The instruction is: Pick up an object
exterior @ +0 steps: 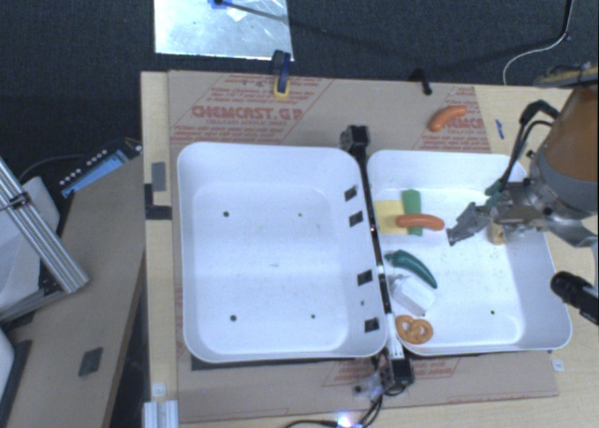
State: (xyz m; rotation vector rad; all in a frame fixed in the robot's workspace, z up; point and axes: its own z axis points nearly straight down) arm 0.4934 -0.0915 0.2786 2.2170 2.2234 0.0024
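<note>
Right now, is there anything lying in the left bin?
No, the left bin shows bare white floor; the toys lie in the right bin.

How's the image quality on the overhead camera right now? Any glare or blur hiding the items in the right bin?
Camera view: even lighting, with soft shadows. The white bins look bright but not blown out. The worst glare is on the foil sheet beyond the bench. The gripper is slightly soft. The orange sausage and green pepper read clearly.
</note>
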